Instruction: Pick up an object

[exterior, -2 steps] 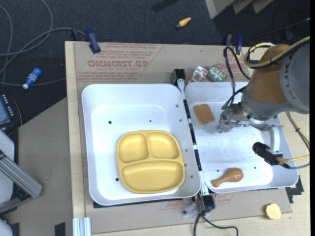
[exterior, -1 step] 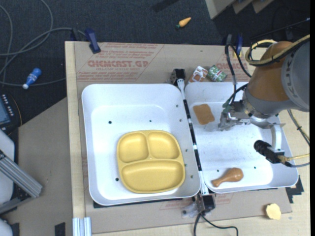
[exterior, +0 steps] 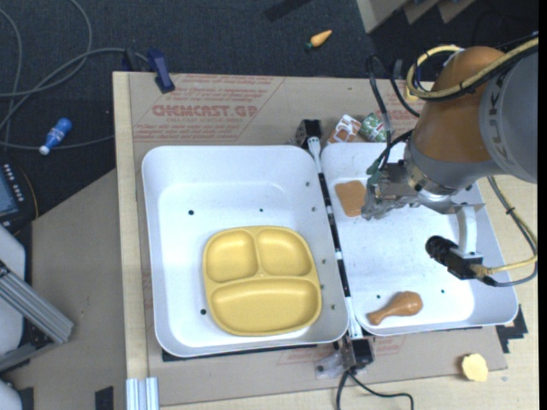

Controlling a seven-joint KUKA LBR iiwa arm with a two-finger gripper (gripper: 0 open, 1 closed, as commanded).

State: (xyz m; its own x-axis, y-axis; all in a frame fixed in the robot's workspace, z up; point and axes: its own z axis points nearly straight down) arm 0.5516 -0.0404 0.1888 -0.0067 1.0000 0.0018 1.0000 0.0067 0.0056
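Note:
My gripper [exterior: 373, 205] hangs low in the right bin [exterior: 427, 314], near its left wall. It is right beside a flat brown slice [exterior: 348, 196], touching or just over the slice's right edge. A tan drumstick-shaped toy [exterior: 395, 307] lies near the same bin's front edge, well apart from the gripper. At the back edge of the right bin sit a small red-and-white packet [exterior: 346, 128] and a green item [exterior: 373, 126]. A yellow divided plate [exterior: 261, 278] lies in the left bin [exterior: 171, 186].
The wall between the two bins [exterior: 329, 220] runs just left of the gripper. On the floor lie a blue bottle [exterior: 55, 133] and an orange piece [exterior: 320, 38]. A yellow chunk [exterior: 474, 366] sits on the bench at the front right.

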